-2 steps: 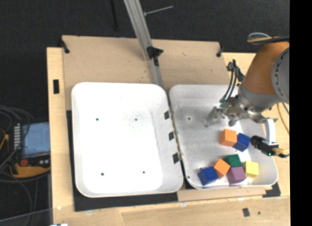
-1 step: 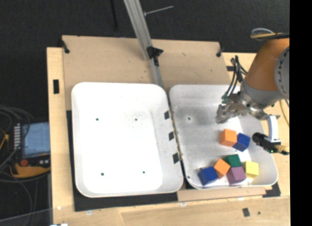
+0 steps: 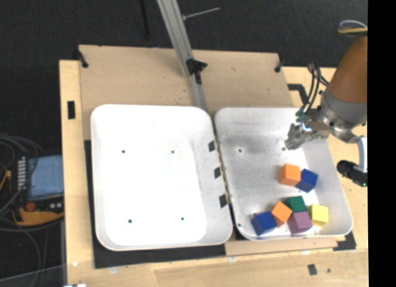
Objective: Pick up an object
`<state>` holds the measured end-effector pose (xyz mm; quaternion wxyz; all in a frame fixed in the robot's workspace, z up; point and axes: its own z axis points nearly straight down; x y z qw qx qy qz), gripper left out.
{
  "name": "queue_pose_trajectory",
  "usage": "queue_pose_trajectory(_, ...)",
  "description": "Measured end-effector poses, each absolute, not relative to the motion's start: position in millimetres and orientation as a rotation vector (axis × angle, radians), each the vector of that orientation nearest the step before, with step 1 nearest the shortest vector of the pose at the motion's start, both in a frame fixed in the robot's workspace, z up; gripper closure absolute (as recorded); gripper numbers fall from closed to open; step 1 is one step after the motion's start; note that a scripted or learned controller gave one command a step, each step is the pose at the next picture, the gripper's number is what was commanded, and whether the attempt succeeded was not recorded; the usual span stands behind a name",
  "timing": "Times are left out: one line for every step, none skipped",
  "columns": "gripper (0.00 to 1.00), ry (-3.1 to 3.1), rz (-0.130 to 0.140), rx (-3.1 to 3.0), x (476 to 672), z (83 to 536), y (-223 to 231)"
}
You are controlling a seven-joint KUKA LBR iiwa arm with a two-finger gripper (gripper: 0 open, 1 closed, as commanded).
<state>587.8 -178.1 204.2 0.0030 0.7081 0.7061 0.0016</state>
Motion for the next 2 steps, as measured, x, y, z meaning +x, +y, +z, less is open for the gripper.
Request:
queue_pose_trajectory(1.0,2.22,0.007,2.213,589.5,258.8,-179.3)
queue_pose_trajectory(1.0,2.228,0.0,2.215,575.6,251.0,-123.0)
